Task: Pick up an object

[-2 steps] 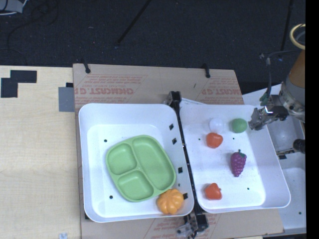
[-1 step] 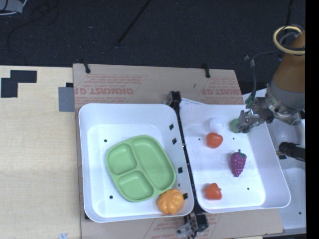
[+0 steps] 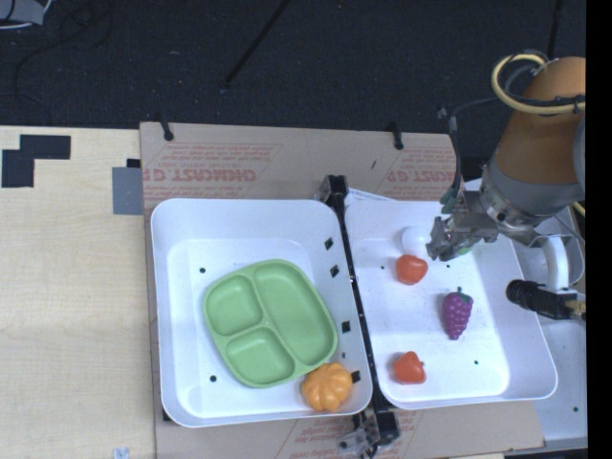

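Claw (image 3: pixel 444 247) hovers just right of the red tomato (image 3: pixel 411 270).

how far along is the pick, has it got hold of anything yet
Early stage, by the look of it. Done: the arm has reached into the right bin and the tool sits low beside the white ball. In hand: nothing shows between its tips. Left: the grasp and lift. The red tomato, purple grapes and red pepper all lie on the bin floor.

gripper (image 3: pixel 448 245) perhaps over white ball (image 3: pixel 412 238), tomato (image 3: pixel 411 270)
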